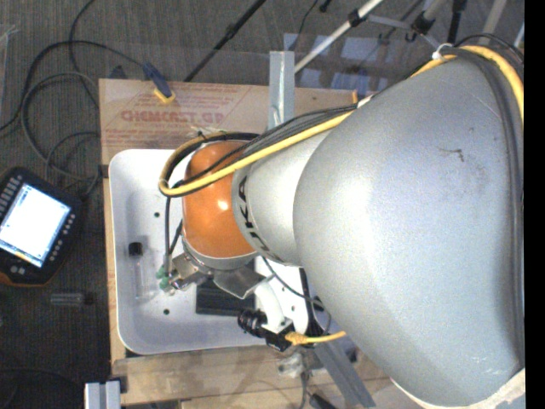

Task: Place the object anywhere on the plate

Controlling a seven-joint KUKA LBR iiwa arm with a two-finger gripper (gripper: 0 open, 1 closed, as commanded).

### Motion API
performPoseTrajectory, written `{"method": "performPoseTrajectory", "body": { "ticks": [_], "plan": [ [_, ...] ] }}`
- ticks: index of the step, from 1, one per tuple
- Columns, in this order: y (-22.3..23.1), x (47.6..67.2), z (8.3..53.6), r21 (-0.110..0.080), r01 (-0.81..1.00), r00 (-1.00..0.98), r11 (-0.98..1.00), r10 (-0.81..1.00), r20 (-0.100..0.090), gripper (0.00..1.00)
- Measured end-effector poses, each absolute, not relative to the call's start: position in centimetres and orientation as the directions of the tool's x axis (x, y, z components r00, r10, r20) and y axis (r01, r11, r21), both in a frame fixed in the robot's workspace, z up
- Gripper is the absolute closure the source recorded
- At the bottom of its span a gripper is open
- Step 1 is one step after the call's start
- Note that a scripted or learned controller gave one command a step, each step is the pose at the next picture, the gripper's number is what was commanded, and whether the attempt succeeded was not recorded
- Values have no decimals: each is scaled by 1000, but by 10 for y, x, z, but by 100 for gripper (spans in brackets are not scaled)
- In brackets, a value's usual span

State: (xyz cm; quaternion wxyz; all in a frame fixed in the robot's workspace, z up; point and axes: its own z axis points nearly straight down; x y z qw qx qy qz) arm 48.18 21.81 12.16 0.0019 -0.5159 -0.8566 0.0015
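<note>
My arm (pixel 383 228) reaches over the left white bin (pixel 128 228); my pincer (pixel 170 278) hangs low inside it, its opening impossible to tell, near a small black object (pixel 134 249).

Arm over the left white bin

The grey arm (pixel 400 228) covers the right of the frame, its orange band (pixel 213 216) above the white bin (pixel 128 186) at centre left; a small black object (pixel 134 249) lies by the bin's left wall.

place: robotics lab | evidence: teach pendant (pixel 34 227) on grey carpet (pixel 51 58); loose cables (pixel 77 24); white bin (pixel 123 228) on worktop (pixel 128 100)
</note>
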Motion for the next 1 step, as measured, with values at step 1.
{"method": "performPoseTrajectory", "body": {
  "ticks": [1],
  "plan": [
    [205,484,317,0,801,-599,599,801,-2,100]
  ]
}}
